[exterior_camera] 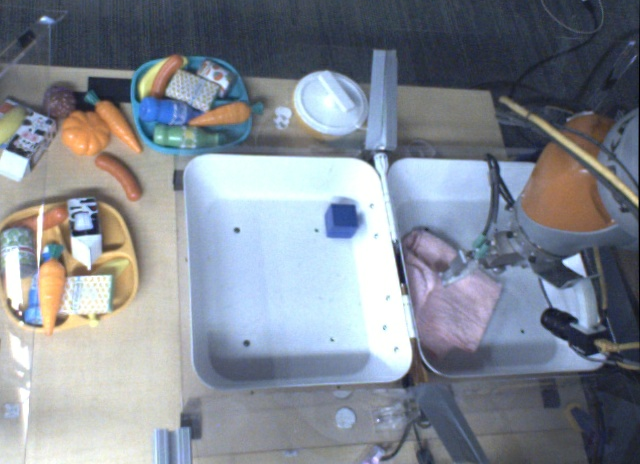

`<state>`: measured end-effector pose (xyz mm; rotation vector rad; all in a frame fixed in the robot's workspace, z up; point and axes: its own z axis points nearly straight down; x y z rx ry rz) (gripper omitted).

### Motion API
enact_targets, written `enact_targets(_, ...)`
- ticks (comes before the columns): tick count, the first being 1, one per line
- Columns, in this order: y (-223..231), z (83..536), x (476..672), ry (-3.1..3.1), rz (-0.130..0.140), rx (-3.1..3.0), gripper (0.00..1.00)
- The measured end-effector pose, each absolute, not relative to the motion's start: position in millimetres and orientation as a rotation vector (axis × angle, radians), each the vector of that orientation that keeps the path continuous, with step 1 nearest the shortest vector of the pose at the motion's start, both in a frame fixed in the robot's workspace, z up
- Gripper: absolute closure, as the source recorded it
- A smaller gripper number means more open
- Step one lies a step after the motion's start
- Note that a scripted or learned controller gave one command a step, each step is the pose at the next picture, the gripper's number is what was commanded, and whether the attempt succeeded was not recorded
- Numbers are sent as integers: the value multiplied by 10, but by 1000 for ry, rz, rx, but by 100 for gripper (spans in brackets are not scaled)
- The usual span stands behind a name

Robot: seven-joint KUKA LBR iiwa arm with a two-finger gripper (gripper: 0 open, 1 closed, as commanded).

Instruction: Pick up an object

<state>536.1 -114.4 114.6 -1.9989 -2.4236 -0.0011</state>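
A: Camera view, right bin point(520, 177): the claw point(462, 265) sits low over the pink cloth point(452, 297), at its upper right part.

B: How far apart are its fingers?

A: I cannot tell. They are small and blurred against the cloth, and the wrist hides part of them.

B: Does it hold the cloth?

A: The tip looks to be touching the cloth or just above it. I see no cloth between fingers, so I would not call it held. The cloth lies crumpled on the bin floor, against the left wall.

B: And the arm point(565, 192)?

A: It reaches in from the right, its orange band over the bin's right half.

B: What else is about?

A: A blue cube point(342, 219) lies alone in the left bin point(280, 352), toward its upper right, well apart from the claw. Left of the bins, on the bench point(150, 352), a yellow tray point(125, 252) and a blue bowl point(240, 132) hold toy food. A white lid point(330, 100) lies just behind the left bin.
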Motion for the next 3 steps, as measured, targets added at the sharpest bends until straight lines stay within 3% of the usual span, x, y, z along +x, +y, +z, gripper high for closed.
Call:
enact_targets(1, -947, 906, 5825, -2376, -15, -2074, 0)
enact_targets(2, -1147, 902, 6306, -2410, -14, -2035, 0)
enact_targets(3, -917, 902, 6619, -2567, -10, -1832, 0)
